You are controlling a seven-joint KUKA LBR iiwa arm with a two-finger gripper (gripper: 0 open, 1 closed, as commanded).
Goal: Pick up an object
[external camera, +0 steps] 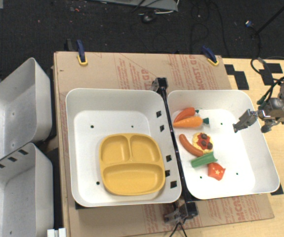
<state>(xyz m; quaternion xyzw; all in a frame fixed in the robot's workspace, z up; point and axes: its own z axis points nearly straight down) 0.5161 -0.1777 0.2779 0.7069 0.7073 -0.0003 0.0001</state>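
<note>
Lying left of gripper [254, 121]: carrot [187, 119].

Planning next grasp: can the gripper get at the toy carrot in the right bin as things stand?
Probably yes. The gripper sits over the right bin's right side, and the carrot lies exposed at the left, with bare floor between them. The sausage lies below it.

A yellow divided plate [132, 164] is seen in the left bin [77, 132], toward 6 o'clock. Two blue clamps [81, 52] [210, 55] are fixed at the cardboard's [132, 70] 12 o'clock edge. Spare white bins [13, 107] are stacked at 9 o'clock.
</note>
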